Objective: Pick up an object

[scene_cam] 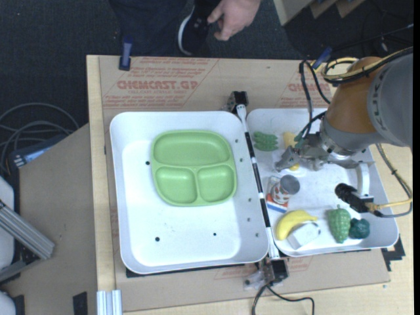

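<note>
My gripper [291, 157] hangs low in the upper left part of the right bin [387, 236], reaching in from the right. Just left of it lie a small green item [266, 140] and a small yellow piece [289, 138]. Right below the gripper stands a small can [284, 190] with a grey lid. Nearer the front of the bin are a yellow banana [292, 219], a white piece [304, 234] against it, a knobbly green item [339, 224] and a teal item [359, 228]. Nothing shows between the gripper's tips.
The left bin [131, 241] holds a green divided plate [193, 167]. A person's hand [233, 12] is beyond the far edge of the bench. Cables run along the wall between the bins and at the bench's left.
</note>
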{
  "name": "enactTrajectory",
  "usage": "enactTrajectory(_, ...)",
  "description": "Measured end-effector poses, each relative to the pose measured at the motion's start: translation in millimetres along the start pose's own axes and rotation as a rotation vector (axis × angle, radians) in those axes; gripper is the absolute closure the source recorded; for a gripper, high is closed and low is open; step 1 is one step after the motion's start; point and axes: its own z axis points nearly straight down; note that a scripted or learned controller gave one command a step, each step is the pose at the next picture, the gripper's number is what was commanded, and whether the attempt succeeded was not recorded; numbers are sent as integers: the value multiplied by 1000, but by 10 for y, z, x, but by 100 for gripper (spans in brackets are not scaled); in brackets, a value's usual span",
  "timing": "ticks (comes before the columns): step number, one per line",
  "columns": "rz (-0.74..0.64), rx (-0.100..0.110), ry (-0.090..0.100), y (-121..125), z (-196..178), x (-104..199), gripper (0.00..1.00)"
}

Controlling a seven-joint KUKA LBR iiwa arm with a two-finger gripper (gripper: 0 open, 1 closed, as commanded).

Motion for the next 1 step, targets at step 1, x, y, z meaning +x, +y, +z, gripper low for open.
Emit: enactTrajectory(1, -1, -3, -2, 592, -318, -406, 0)
